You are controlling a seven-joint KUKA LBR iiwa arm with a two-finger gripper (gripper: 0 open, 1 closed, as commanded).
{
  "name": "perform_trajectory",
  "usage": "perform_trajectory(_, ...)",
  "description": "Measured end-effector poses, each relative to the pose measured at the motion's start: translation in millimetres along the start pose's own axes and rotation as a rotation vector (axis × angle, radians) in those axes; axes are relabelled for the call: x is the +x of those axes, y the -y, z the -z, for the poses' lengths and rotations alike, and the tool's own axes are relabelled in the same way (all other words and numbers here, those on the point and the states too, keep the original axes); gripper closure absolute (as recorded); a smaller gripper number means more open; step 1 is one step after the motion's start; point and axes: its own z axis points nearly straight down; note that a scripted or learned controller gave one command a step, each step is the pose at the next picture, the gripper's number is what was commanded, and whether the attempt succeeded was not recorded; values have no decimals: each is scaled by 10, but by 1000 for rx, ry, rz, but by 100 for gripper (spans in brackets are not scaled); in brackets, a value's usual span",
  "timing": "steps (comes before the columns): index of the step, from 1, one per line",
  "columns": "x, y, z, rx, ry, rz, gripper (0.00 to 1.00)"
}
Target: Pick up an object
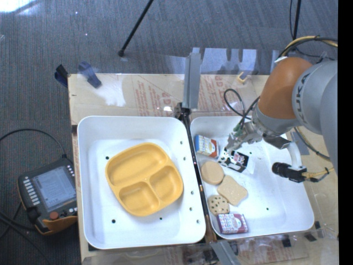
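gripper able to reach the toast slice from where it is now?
Probably yes. The gripper hangs over the right bin, near a small black-and-white item. The toast slice lies flat just beyond, top uncovered, with a round cracker and cookie crowding its edges.

**Count of what you have on the bench**

You have two white bins: the left bin and the right bin.

In the left bin you have one yellow divided plate with three compartments.

In the right bin you can count six loose items:
- one small blue-and-white carton
- one small black-and-white packet
- one round tan biscuit
- one toast-shaped slice
- one chocolate-chip cookie
- one small pink box

Beside the bench you have one handheld control pendant on the floor.
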Motion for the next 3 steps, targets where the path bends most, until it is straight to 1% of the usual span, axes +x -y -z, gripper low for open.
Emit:
perform_trajectory(1, 1, 8, -12, 2, -1, -1, 0)
perform_trajectory(2, 139, 85, -121, -2, 9, 18, 0)
perform_trajectory(3, 214, 69, -128, 4, 9, -103, 0)
